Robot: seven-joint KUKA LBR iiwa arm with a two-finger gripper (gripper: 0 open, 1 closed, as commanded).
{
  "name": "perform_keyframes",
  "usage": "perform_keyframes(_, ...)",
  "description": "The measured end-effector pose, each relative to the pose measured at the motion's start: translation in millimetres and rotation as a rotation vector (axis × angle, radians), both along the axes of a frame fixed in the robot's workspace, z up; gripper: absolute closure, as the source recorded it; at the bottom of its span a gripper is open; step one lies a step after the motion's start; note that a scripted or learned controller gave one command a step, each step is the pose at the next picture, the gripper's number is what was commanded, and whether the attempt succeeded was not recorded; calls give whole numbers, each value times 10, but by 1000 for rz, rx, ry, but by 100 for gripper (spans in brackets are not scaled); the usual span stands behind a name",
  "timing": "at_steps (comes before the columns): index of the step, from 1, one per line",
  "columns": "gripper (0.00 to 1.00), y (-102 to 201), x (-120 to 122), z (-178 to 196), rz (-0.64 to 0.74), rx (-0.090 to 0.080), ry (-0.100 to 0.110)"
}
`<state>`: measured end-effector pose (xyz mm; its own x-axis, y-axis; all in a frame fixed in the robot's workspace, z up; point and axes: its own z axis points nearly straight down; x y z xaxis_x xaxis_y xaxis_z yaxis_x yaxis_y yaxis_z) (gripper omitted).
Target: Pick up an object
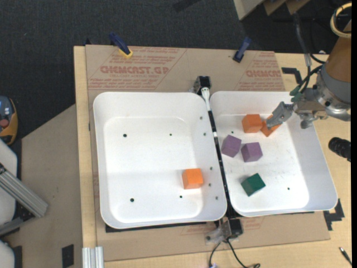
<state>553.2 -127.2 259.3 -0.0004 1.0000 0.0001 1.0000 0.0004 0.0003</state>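
1. From where I stand, the right bin (312,166) is the landmark; five blocks lie in it and nothing is lifted clear of its floor as far as I can see.
2. The gripper (277,118) sits low over the far part of that bin, reaching in from the bin's right side.
3. An orange block (252,123) rests just to the left of the gripper, and a second, smaller patch of orange (270,130) shows right at the grey tip. Whether that patch is a separate block or part of the first, I cannot tell.
4. I cannot tell if the fingers are apart or together, or clamped on anything; the tip is too small and blurred.
5. Nearer the bin's middle lie two purple blocks (241,148) side by side, and a green block (253,183) lies toward its near edge, all untouched.
6. Another orange cube (192,178) lies in the left bin (111,149), well apart from the arm.
7. My judgement: the approach is made, the grasp is unconfirmed, and the lift is not yet done.
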Motion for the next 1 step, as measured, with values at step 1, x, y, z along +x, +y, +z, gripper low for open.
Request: perform_keyframes(1, 0, -538, -34, -1283, -6, 1, 12)
